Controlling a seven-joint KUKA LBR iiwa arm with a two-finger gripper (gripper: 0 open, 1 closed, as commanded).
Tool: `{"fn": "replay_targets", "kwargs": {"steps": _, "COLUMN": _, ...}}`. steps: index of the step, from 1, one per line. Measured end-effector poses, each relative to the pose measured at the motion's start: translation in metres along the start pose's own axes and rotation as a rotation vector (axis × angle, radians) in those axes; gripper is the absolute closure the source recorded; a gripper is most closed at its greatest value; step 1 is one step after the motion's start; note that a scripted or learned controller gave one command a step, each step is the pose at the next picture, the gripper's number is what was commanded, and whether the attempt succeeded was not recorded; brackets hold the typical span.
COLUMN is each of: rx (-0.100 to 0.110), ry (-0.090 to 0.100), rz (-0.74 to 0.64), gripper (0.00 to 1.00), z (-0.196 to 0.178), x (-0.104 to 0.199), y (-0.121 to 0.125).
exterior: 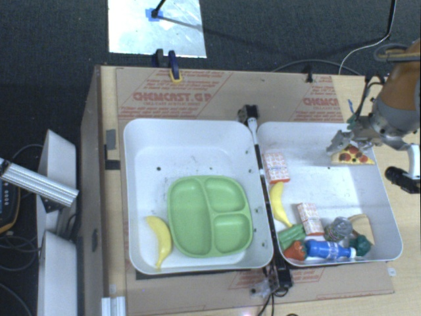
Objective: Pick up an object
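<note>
Reaching in from the right, the jaws hang clamped on a pizza slice above the right bin.

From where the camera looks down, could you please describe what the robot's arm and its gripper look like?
The arm is grey with a broad orange band above the wrist, its body rounded and smooth. The gripper at its end is pale grey metal, small and angular. Thin dark cables run beside the wrist, and a black part juts out lower down.

Two white bins, two bananas, one green plate, one blue bottle.
</note>
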State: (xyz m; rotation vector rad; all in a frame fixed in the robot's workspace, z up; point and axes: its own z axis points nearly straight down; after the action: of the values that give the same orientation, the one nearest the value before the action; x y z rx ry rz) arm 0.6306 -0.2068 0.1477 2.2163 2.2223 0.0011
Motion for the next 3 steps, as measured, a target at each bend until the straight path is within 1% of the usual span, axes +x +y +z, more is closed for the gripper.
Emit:
{"fn": "replay_targets", "kwargs": {"steps": 1, "rx": -0.002, "ry": 0.0, "rz": -0.001, "gripper": 1.0, "z": -0.056, "x": 0.0, "y": -0.005}}
{"fn": "replay_targets", "kwargs": {"steps": 2, "rx": -0.001, "ry": 0.001, "rz": -0.002, "gripper": 1.0, "z": -0.083, "x": 0.023, "y": 0.008}}
{"fn": "replay_targets", "kwargs": {"steps": 3, "rx": -0.002, "ry": 0.0, "rz": 0.0, "gripper": 1.0, "z": -0.114, "x": 0.0, "y": 0.022}}
